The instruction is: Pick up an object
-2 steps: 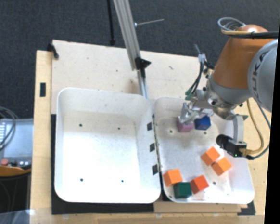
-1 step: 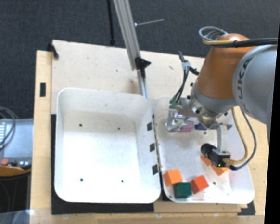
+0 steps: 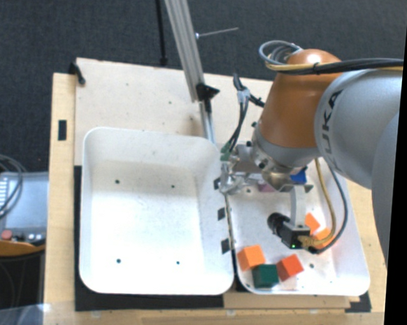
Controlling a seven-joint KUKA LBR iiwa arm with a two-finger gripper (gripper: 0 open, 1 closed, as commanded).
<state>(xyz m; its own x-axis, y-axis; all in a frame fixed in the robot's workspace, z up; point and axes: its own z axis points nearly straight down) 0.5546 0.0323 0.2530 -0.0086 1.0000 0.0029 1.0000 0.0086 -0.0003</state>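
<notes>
The grey arm's two-finger gripper hangs over the left wall of the right shallow white bin, about midway along that wall, at the seam with the left shallow white bin. It is seen from above, tucked under the bulky wrist, so I cannot tell whether it is set wide or narrow. Nothing shows as held in it.

The likeliest targets sit in a tight group at the right bin's front edge (the edge nearest the camera), close to its front-left corner. They are an orange plastic cube, a dark green cube just in front of it, touching or nearly so, and a red-orange cube just beside the green one on the side away from the corner. A smaller orange block lies farther back toward the bin's middle, partly hidden by robot hardware.

From the gripper, the orange cube lies along the left wall toward the front edge and a little inward from that wall, and it is the nearest of the group. Being a cube it has no long axis to match, though its faces look turned slightly off the bin's walls. In my judgement the coming move is a slide toward the front-left corner and then a descent, with the crowding green neighbour the main hazard
</notes>
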